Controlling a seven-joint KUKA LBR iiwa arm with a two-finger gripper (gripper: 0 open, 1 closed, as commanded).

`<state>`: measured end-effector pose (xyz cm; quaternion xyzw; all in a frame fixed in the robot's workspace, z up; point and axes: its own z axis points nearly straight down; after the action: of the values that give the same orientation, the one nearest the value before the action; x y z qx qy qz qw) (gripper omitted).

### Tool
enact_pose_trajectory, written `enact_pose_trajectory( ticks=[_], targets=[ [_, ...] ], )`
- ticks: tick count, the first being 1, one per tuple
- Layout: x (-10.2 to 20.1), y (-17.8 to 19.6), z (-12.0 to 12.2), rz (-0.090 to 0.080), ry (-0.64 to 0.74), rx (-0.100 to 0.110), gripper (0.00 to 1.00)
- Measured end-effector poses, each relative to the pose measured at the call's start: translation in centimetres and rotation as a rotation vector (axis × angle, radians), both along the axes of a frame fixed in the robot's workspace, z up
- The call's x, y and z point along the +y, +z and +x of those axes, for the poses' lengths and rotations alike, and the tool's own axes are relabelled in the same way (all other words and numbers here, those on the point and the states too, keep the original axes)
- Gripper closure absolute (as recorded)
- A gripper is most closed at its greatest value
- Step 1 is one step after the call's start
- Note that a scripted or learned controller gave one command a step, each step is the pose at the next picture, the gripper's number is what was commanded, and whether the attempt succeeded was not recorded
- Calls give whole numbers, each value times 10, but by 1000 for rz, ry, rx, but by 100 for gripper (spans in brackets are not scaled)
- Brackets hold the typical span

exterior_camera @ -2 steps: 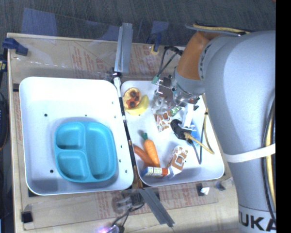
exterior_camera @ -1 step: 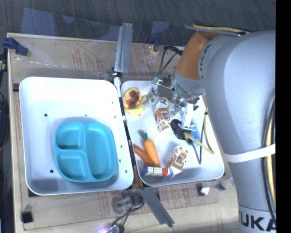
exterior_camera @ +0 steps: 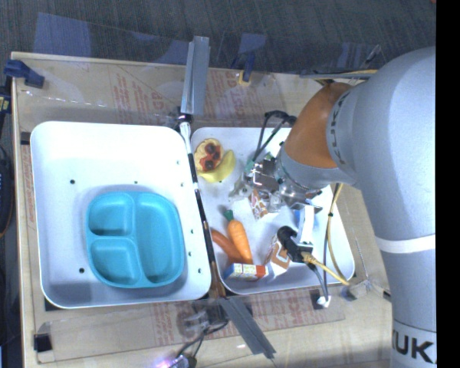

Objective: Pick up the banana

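Hand (exterior_camera: pixel 259 190) low in right bin (exterior_camera: pixel 337 271), wrist tipped toward the clutter; how it is set cannot be told, and nothing is seen held. Banana (exterior_camera: pixel 221 167) at its ten o'clock, near, tucked into the bin's far-left corner. Carrot (exterior_camera: pixel 238 238) at six o'clock. Blue tray (exterior_camera: pixel 135 238) in left bin (exterior_camera: pixel 54 159), at eight o'clock, well apart.

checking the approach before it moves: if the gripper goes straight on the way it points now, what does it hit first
The gripper points down into the right bin, so it would probably meet the bin floor first, just above the carrot. The banana lies off to the upper left. Depth is hard to judge here.
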<state>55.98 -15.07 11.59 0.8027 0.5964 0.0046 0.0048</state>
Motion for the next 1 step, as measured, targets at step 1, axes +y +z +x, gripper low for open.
enact_pose_trajectory(
  ticks=[1],
  targets=[
    [9, 46, 89, 4, -27, 15, 0]
  ],
)
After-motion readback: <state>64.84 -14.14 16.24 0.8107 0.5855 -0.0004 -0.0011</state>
